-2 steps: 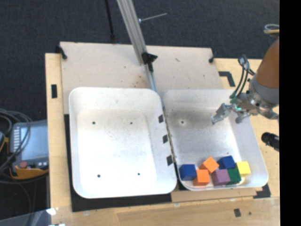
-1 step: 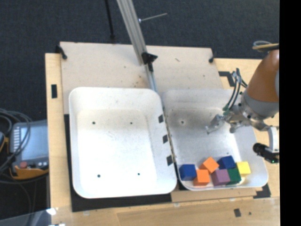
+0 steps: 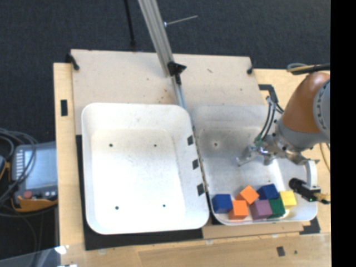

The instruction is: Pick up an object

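Note:
Several small blocks lie packed along the near edge of the right bin: a blue one, two orange ones, a purple one, a second blue one, a green one and a yellow one. My gripper hangs over the middle of the right bin, a little behind the blocks and apart from them. Nothing shows in its grasp. The arm's orange band sits above it at the right.
The left bin lies beside the right one. A slanted metal rail runs from the top down to the gap between the bins. Cables and a grey box sit off the bench's left edge.

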{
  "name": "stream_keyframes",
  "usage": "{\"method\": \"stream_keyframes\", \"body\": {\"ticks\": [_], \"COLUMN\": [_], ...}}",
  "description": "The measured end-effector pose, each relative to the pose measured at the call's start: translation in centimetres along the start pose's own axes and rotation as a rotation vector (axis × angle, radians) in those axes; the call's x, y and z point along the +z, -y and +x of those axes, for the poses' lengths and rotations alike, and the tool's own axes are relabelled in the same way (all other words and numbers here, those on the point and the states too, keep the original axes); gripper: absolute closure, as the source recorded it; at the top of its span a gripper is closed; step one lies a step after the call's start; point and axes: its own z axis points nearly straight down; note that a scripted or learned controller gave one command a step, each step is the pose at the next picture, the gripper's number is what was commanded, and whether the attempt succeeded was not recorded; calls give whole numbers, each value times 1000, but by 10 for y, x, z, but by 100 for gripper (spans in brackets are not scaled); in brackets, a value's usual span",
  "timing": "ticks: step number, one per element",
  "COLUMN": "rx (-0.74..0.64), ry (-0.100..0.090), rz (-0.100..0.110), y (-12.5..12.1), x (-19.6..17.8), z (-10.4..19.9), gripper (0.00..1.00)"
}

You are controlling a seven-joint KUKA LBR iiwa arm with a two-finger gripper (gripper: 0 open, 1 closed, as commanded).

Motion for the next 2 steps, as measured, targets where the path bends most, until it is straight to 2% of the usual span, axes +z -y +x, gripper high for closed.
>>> {"method": "stream_keyframes", "body": {"ticks": [1,2], "rx": [5,-2], "ry": [1,1], "rz": [-10,-10], "y": [-3,-4], "x": [-15,-58], "z": [-1,-2], "gripper": [100,100]}}
